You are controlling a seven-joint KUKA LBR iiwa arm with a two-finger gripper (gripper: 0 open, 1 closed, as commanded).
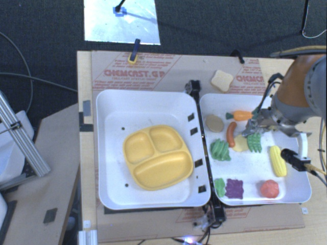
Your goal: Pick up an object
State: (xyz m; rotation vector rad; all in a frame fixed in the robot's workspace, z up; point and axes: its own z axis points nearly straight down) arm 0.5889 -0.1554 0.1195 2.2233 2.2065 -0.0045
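Observation:
The right bin (291,195) holds toy foods: a carrot (241,115), a sausage (231,133), a tan cookie (214,123), green beans (219,150), a green leafy piece (254,143), a small yellow piece (240,145), corn (277,160), a tomato (270,189), purple grapes (234,188) and a small green piece (219,186). My gripper (252,130) reaches in from the right and hangs low between the sausage and the leafy piece, just below the carrot. Nothing shows between its fingers.
The left bin (112,188) holds a yellow divided plate (157,156). A tan bread slice (222,80) lies on the board behind the right bin. Black clips line the divider (200,137) between the bins. The arm's body (301,93) covers the right bin's far right corner.

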